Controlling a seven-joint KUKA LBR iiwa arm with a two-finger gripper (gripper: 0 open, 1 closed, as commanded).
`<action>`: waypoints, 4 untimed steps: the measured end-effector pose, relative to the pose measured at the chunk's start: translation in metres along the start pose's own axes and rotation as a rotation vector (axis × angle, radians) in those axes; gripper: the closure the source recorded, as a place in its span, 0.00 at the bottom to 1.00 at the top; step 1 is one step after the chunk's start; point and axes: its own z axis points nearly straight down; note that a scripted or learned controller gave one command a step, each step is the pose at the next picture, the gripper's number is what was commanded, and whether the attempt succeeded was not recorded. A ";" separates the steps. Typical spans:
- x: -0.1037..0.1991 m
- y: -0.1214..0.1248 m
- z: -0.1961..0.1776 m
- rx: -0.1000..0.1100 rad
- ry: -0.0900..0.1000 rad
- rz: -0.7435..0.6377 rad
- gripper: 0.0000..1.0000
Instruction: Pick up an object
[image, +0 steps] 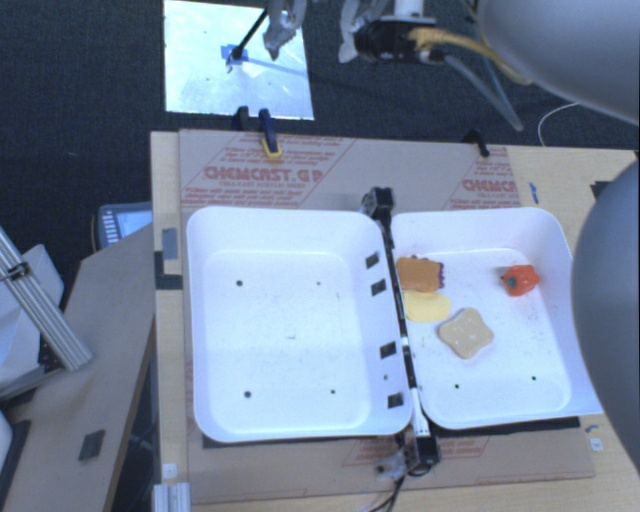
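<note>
The right bin (545, 385) holds several small items. An orange-brown piece with a purple edge (419, 274) lies by the bin's left wall, and a flat yellow piece (428, 307) touches it just below. A tan toast-shaped piece (465, 333) sits a little lower right, and a red-orange object (519, 280) lies apart towards the right wall. My gripper (314, 40) hangs high at the top edge of the view, beyond the far side of both bins. Its two fingers stand open, spread wide with nothing between them.
The left bin (290, 330) sits beside the right one, joined by a black clip strip (385, 300). Both rest on a cardboard sheet (330, 170). A shiny metal plate (238, 60) and a yellow clamp (270, 140) lie behind. The grey arm (605, 300) covers the right edge.
</note>
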 end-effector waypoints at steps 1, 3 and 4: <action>0.001 0.000 -0.012 -0.003 0.001 -0.004 1.00; 0.002 0.000 -0.023 -0.004 0.002 -0.009 1.00; 0.001 0.000 -0.022 -0.003 0.002 -0.010 0.00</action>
